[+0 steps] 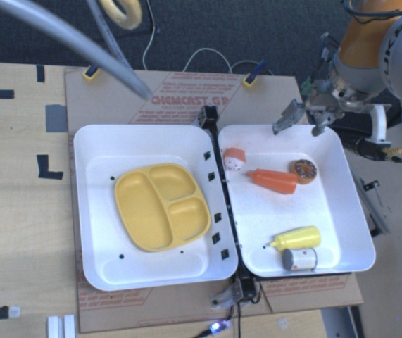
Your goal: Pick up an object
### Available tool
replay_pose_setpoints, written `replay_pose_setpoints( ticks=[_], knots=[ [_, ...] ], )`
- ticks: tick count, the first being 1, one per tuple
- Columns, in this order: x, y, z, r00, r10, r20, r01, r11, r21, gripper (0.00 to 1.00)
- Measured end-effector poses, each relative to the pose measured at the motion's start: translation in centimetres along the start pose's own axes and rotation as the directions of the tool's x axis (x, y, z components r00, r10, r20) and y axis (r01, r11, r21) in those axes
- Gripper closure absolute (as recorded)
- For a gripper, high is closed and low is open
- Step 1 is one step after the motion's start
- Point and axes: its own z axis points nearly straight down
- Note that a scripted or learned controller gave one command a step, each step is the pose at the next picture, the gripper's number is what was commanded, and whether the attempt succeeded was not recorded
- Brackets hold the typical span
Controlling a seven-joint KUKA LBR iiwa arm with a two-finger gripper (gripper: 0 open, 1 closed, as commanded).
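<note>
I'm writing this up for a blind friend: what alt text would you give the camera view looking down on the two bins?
A robot arm's open gripper hovers over the far edge of the right bin, holding nothing. That bin holds a carrot, a small doughnut, a yellow bottle, a small can and a red-and-white toy. The left bin holds a yellow divided plate.

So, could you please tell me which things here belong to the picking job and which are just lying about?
For the job:
gripper, jaws open, above the right bin
carrot
donut
mustard bottle
can
small red-and-white toy
yellow tray in the left bin

Lying about:
cardboard sheet
white cable
</note>
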Motion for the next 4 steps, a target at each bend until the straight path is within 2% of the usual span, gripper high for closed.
replay_pose_setpoints(
  ticks=[1,2,3,4],
  knots=[
    [0.1,0.2,-0.9,1.0,-0.003,0.002,0.003,1.0,-0.014,0.0],
    [0.9,0.0,3.8,1.0,-0.004,0.002,0.004,1.0,-0.01,0.0],
    [0.4,-0.8,9.1,1.0,-0.002,0.002,0.002,1.0,-0.009,0.0],
    [0.6,-1.3,15.5,1.0,-0.003,0.003,0.003,1.0,-0.009,0.0]
  ],
)
